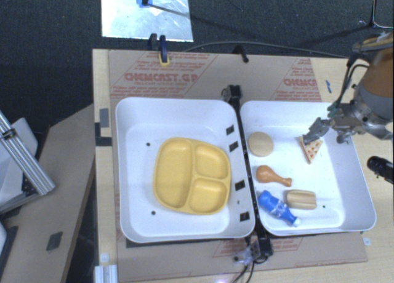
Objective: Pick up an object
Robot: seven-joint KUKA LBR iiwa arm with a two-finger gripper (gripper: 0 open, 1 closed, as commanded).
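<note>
White plastic forms both shallow bins on the table. The left bin point(132, 152) carries a yellow divided tray point(191, 176) at its middle. The right bin point(351, 177) carries five small items: a pizza-slice toy point(311, 149) near its far right part, a round tan bun point(260, 144) near its far left corner, an orange drumstick point(273, 176) at centre-left, a blue wrapped item point(277, 208) by the near left corner, and a tan wooden block point(301, 199) just right of it.

Hand point(315, 131) position: over the far right part of the right bin, the arm entering across the bin's right edge. Whether its fingers are spread or pressed together cannot be told from this view; nothing is visibly held.

Governing relation: the pizza-slice toy lies directly beneath and slightly nearer than the hand, touching or just beside its tip. The slice's long axis runs from the far edge toward the near edge, point nearest. Judgement: this is the closest candidate; a short descent should suffice. The remaining items lie well apart to the left.
</note>
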